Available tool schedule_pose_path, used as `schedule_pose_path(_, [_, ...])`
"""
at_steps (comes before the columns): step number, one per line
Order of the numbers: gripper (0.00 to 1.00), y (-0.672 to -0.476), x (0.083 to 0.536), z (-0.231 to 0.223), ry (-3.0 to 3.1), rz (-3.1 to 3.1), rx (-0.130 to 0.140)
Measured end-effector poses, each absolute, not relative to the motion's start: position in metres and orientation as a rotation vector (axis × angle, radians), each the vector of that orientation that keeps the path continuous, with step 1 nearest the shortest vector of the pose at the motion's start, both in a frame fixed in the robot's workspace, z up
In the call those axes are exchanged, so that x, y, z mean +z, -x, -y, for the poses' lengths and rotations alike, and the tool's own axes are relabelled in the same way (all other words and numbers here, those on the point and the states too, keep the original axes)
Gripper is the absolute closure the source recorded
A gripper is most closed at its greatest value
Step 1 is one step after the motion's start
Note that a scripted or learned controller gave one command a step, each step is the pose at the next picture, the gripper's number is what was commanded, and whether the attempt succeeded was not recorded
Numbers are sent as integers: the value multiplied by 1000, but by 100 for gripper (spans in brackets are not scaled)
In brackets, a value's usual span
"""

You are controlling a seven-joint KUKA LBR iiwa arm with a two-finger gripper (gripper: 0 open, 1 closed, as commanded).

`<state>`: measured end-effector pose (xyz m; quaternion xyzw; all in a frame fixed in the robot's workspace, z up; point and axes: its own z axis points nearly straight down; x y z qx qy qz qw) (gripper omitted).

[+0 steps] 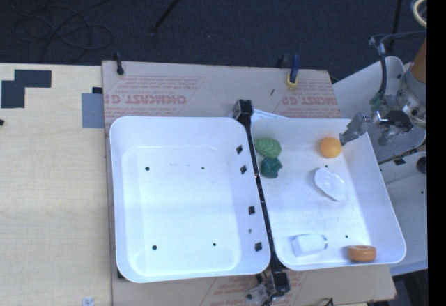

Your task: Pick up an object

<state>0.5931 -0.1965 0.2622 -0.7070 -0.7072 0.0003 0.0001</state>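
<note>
In the right bin (pixel 387 208) lie an orange ball (pixel 330 148), a light green lump (pixel 267 147) with a dark teal lump (pixel 270 167) just below it, a white rounded piece (pixel 330 183), a white block (pixel 309 244) and an orange ring (pixel 362 253). My gripper (pixel 370 133) hangs over the bin's upper right rim, just right of the orange ball. Its two fingers stand apart, open, with nothing between them. The nearer fingertip (pixel 348 135) sits close to the ball and looks apart from it.
The left bin (pixel 125 158) sits beside the right one, with a black divider (pixel 252 186) between them. Both rest on a cardboard sheet (pixel 181 92). A blue and yellow clamp (pixel 293 74) stands at the cardboard's far edge.
</note>
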Motion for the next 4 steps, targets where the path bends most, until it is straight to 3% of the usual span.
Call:
schedule_pose_path(1, [0, -599, 315, 214, 2225, 2224, -2])
schedule_pose_path(2, [0, -547, 317, 213, 2221, 2218, 2])
schedule_pose_path(3, [0, -572, 376, 214, 2223, 2228, -4])
schedule_pose_path(4, [0, -550, 470, 214, 2226, 2230, -5])
